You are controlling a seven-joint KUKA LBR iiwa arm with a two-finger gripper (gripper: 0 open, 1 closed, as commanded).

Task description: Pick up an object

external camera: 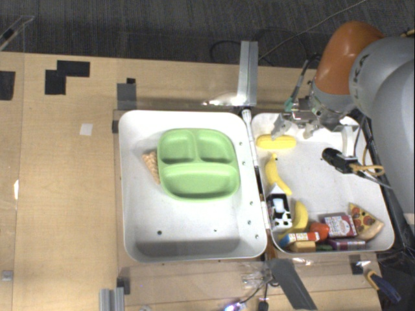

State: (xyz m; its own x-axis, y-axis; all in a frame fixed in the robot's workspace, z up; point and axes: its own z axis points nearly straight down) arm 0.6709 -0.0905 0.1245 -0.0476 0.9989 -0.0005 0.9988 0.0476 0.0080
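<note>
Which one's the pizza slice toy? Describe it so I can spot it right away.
Look in the right bin, at its near right corner. The pizza slice lies there, a tan wedge with red dots, just right of the red packet. No neighbour is triangular.

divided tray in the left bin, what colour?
Light green. The divided tray lies in the left bin, seen plainly in the camera view.

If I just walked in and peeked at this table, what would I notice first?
Probably the bright green divided plate, lying in the middle of the left bin. Next, the big grey arm with its orange band reaching in from the right, its end effector hovering over the far end of the right bin near a yellow lemon-like toy. A banana and a heap of small toy foods crowd that bin's near end.
</note>
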